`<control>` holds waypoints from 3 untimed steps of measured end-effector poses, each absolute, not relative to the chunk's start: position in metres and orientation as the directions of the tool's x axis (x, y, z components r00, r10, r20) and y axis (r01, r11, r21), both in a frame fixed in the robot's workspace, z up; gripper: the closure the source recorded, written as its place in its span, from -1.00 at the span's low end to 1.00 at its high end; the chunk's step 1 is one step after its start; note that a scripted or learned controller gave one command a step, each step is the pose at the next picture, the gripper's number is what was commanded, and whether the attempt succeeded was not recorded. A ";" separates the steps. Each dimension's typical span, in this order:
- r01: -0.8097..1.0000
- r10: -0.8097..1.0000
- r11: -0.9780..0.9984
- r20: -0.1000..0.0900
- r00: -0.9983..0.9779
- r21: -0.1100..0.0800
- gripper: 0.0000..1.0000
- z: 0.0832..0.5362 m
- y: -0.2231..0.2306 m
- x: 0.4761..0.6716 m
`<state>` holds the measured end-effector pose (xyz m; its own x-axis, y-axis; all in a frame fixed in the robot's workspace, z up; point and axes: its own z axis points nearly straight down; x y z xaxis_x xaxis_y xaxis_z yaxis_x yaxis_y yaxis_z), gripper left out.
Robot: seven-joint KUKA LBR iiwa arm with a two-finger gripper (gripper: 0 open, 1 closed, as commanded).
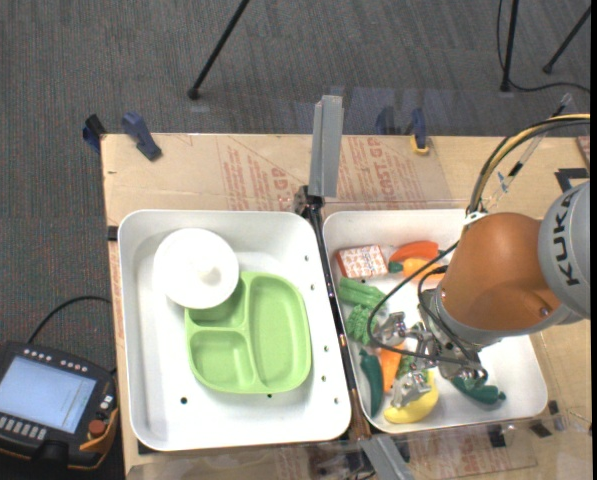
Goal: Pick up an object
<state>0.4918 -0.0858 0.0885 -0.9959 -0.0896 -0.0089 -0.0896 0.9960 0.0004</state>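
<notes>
Single fixed cam, mounted above the desk [228, 168], looking down at a slant, not straight overhead. Near edge of the desk sits at frame bottom, far edge mid-frame, grey carpet floor [98, 48] and tripod legs [223, 38] beyond it up top. Mid-range framing: both white bins fit whole, left bin [138, 368] and right bin [523, 368] side by side across the lower half. Arm [498, 273] comes in from frame right, and its orange band blocks part of the right bin. Teach pendant [43, 398] on the floor at bottom left.
</notes>
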 end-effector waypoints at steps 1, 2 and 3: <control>-0.138 -0.138 0.990 -0.003 -0.990 0.001 -1.00 0.088 -0.081 0.568; -0.134 -0.134 0.991 -0.003 -0.991 0.003 1.00 0.097 -0.081 0.569; 0.196 0.196 0.981 0.001 -0.981 0.001 1.00 0.087 -0.090 0.544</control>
<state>0.5437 -0.0897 0.0868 -0.9806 0.1962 0.0010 0.1962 0.9806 0.0010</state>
